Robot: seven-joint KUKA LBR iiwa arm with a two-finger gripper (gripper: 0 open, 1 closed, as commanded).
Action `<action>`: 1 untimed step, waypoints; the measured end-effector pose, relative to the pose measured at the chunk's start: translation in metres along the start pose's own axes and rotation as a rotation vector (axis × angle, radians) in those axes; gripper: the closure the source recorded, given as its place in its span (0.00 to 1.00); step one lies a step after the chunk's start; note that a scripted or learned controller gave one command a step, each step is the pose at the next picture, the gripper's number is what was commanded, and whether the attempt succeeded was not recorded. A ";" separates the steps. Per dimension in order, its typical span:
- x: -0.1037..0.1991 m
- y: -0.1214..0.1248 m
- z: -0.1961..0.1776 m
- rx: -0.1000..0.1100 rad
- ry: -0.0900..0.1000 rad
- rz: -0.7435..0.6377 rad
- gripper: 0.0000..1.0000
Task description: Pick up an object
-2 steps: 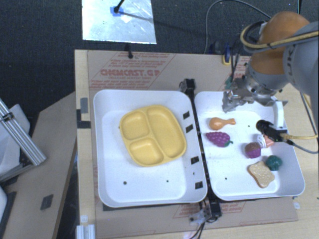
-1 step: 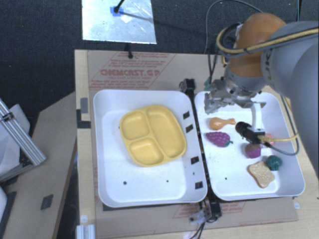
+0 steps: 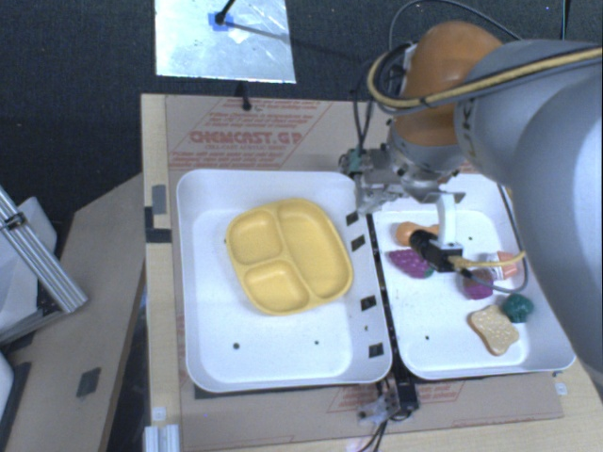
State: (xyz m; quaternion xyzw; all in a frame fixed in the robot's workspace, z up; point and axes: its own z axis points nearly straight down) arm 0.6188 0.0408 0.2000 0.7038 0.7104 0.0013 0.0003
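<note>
The right bin (image 3: 443, 351) holds several small toys. An orange piece (image 3: 415, 233) lies near its far left, with a purple grape bunch (image 3: 409, 263) just in front of it. Further right are a magenta piece (image 3: 477, 288), an orange-and-white piece (image 3: 510, 264), a teal piece (image 3: 516, 307) and a slice of toast (image 3: 494, 330). My gripper (image 3: 377, 196) hangs over the far end of the divider between the two bins, behind the orange piece. I see nothing held in it.
A yellow three-compartment plate (image 3: 287, 254) lies in the middle of the left bin (image 3: 217, 347). The arm's grey body (image 3: 537, 130) covers the right bin's far right corner. A shiny sheet (image 3: 224, 28) lies beyond the bench.
</note>
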 end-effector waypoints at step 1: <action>0.060 -0.009 0.000 0.001 0.000 -0.001 1.00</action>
